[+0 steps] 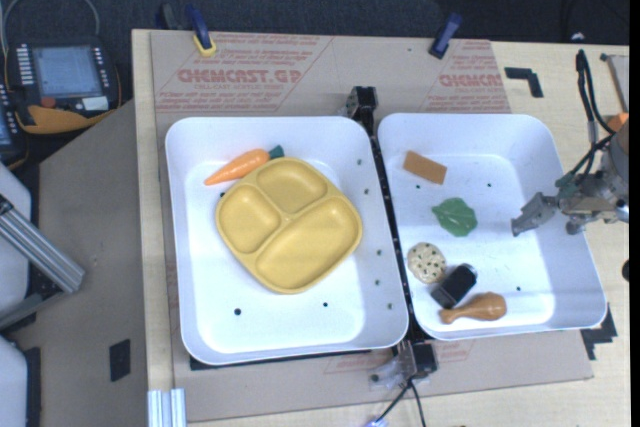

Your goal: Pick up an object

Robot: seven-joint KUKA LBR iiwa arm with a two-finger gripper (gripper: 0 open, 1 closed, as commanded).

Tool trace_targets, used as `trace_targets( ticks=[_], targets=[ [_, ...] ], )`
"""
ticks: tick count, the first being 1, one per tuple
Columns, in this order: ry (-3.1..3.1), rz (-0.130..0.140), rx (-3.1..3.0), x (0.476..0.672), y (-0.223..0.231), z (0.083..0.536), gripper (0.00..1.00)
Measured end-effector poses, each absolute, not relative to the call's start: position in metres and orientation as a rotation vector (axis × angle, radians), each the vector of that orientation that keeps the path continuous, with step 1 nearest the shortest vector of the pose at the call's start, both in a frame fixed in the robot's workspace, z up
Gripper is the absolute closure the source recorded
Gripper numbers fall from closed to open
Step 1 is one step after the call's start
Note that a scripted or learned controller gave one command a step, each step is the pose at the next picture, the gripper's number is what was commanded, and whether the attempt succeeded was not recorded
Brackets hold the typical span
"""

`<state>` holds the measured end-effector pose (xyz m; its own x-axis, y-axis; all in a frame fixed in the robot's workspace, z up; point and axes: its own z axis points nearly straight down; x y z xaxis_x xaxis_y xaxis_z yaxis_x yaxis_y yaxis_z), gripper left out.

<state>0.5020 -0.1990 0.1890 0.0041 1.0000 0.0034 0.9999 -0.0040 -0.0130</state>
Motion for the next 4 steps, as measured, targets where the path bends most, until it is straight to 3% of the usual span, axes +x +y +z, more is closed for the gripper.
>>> trace_targets(
  ticks=[1, 3, 4],
  targets=[
    [-2.221, 0.001, -2.221, 0.505, -0.199, 0.195, 0.0],
    [-2.218, 0.001, -2.22, 0.506, -0.198, 0.082, 0.0],
    [-2.223, 0.0, -2.224, 0.507, -0.199, 0.095, 1.0]
  ],
)
